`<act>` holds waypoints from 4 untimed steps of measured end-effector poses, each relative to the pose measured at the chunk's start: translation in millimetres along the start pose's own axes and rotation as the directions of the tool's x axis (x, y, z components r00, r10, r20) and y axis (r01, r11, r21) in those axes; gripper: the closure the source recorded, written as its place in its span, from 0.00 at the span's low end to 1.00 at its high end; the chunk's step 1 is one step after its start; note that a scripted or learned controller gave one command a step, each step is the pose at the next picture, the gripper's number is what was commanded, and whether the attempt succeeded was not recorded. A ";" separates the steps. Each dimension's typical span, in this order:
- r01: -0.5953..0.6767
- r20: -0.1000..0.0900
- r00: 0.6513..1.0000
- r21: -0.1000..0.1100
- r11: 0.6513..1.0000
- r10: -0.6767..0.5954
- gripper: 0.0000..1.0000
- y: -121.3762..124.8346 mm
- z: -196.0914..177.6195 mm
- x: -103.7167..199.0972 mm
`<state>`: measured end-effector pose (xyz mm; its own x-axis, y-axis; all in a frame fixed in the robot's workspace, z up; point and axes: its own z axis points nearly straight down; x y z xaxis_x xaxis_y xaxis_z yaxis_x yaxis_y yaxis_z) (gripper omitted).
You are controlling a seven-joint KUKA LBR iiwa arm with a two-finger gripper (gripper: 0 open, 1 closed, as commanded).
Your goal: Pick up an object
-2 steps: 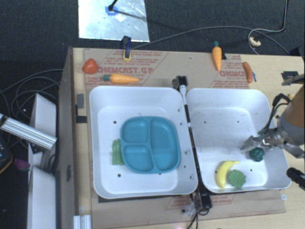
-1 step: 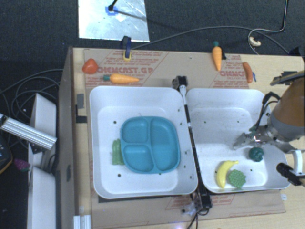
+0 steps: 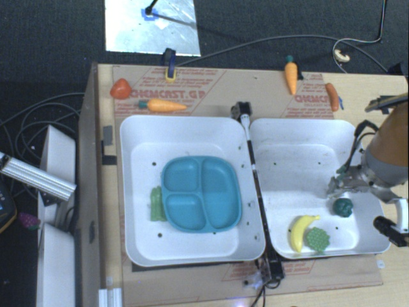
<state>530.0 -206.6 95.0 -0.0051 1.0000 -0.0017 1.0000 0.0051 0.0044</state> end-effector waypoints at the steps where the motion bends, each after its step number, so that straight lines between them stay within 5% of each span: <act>1: 0.000 0.000 1.000 0.000 1.000 0.000 0.00 -0.1 0.1 0.1; 2: -0.004 -0.001 1.000 0.004 1.000 0.004 0.00 -31.4 -9.4 0.1; 3: -0.002 0.000 1.000 0.001 1.000 0.002 1.00 -30.3 -19.8 0.1; 4: 0.000 -0.001 1.000 -0.004 1.000 0.000 1.00 64.6 -2.8 39.2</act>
